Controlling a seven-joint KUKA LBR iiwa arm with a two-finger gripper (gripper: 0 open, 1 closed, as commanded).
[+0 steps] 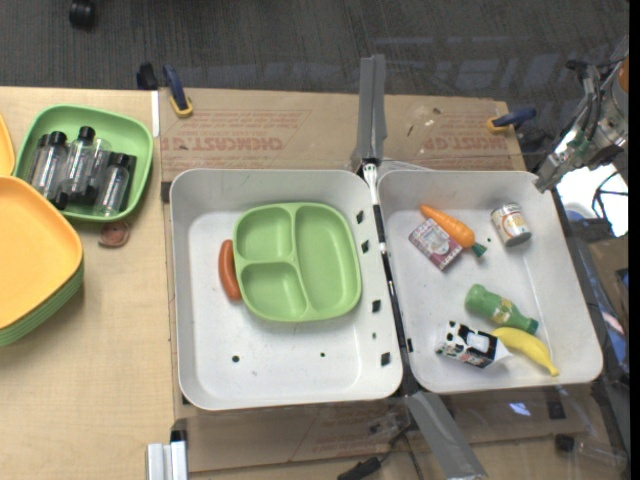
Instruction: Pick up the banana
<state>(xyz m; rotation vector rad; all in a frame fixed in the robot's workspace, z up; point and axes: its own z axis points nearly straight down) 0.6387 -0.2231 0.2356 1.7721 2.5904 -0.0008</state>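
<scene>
I am at the approach step: my gripper (578, 153) hangs at the far right corner of the right bin (585, 298), and I cannot tell its state. The banana (527, 349) lies at that bin's near right, touching the cow-print carton (468, 345) (a green bottle (497, 307) sits just behind). Next I judge I must travel over it and descend between those neighbours.

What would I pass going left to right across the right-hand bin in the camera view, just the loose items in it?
Pink packet → carrot → black-and-white carton → green bottle → small can → banana, lying near the bin's lower right corner.
</scene>
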